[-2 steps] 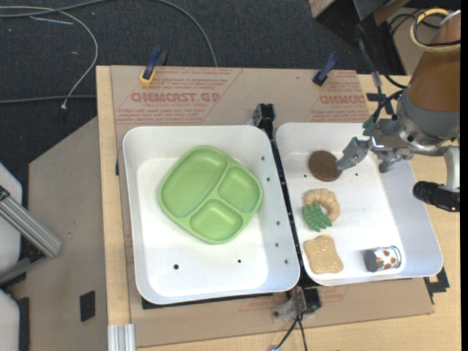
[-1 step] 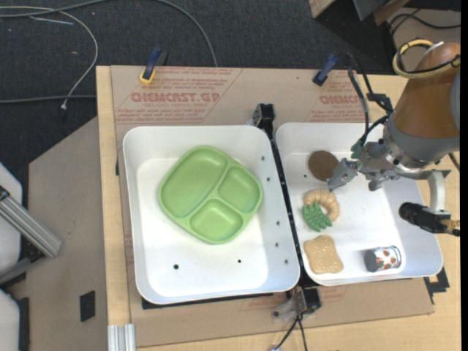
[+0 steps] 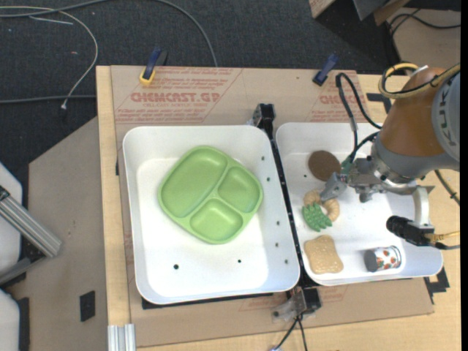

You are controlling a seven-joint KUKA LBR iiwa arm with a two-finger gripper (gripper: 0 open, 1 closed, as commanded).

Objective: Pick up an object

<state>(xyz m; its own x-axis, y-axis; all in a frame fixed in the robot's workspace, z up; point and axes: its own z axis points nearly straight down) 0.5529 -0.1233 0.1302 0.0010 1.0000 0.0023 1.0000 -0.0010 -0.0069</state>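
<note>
Cardboard sheet point(image 3: 183, 93) under both bins; blue clamps point(image 3: 152, 64) at its far edge; grey cable point(image 3: 88, 28) on dark floor beyond.

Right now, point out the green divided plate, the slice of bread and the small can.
green divided plate point(image 3: 210, 193): camera view, on the ridge where its three compartments meet.
slice of bread point(image 3: 322, 254): camera view, middle of its top face.
small can point(image 3: 382, 259): camera view, middle of its side, lying in the right bin.
</note>
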